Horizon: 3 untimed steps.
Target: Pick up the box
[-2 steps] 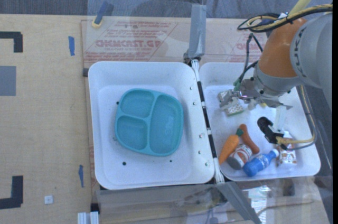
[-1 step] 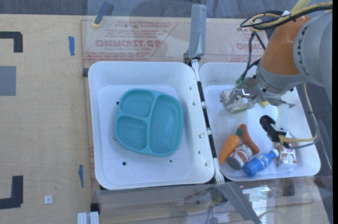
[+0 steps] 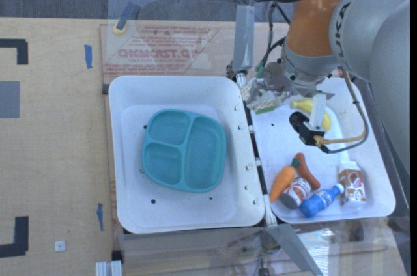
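The box [image 3: 352, 183] is a small brown-and-white carton standing near the right wall of the right bin [image 3: 371, 138], toward the front. My gripper [image 3: 265, 96] hangs over the back left corner of that bin, close to the rim shared with the left bin. It is well apart from the box, up and to the left of it. The wrist and cables cover the gripper's tip. A mottled pale shape sits right at the tip; I cannot tell what it is.
A yellow item [image 3: 320, 117] lies under the wrist beside a black cable [image 3: 305, 128]. Two carrots [image 3: 283, 181], a can [image 3: 298, 192] and a blue bottle [image 3: 320, 201] crowd the front of the right bin beside the box. A teal divided plate [image 3: 184, 150] lies in the left bin [image 3: 130, 138].
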Each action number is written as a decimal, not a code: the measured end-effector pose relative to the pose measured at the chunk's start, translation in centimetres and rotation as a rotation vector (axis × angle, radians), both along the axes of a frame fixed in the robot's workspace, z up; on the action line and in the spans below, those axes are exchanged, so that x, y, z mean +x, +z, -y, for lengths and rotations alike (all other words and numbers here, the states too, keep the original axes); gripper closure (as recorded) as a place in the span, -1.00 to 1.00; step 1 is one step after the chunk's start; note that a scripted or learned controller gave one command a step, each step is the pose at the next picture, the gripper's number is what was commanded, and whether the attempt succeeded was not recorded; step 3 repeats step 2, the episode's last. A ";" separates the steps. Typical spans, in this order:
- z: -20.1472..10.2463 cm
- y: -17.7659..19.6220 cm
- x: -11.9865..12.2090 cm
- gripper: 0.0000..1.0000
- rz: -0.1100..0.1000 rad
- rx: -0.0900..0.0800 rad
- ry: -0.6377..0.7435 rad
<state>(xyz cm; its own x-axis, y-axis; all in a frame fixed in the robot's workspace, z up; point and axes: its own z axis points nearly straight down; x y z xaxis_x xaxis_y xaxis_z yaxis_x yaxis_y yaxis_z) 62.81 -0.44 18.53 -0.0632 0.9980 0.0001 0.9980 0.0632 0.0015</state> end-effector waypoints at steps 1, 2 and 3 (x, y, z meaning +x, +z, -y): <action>-3.8 -0.2 3.7 1.00 -0.007 -0.002 -0.101; -4.4 0.0 3.7 1.00 -0.008 -0.004 -0.051; -4.4 0.0 3.7 1.00 -0.008 -0.004 -0.051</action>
